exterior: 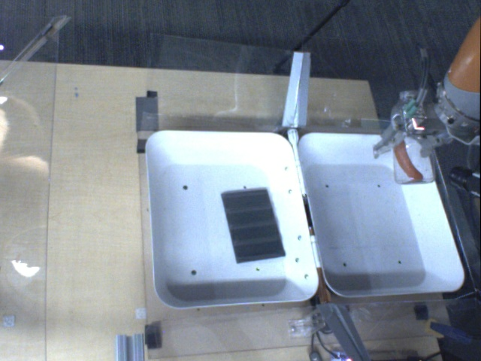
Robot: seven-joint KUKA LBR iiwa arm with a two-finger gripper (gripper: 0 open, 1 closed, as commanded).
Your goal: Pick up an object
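The dark slab (253, 225) is the one clear candidate for your pick. It lies flat on the floor of the left bin (169, 201), a little nearer than the middle and turned at a slight angle to the walls. It is a thin, matt rectangle, almost black, with ridges running across its width. Your main risk is that flatness. With so little height to pinch, a descent that stops short may close on air, and one that goes too deep could jam against the hard floor. The ribbing may also let a shallow grip slip.

Both bins are smooth white plastic with rounded corners, shallow sloping walls and small dark holes in the floor. The right bin (443, 273) touches the left along a shared edge.

Further back, the gripper (409, 138) hangs over the right bin's far right corner, well apart from the slab. You cannot tell whether it is open or closed. A reddish-orange curved shape (406, 164) sits just below it, and you should not assume it is a held object. A crossing to the slab has to clear the raised rims between the bins.
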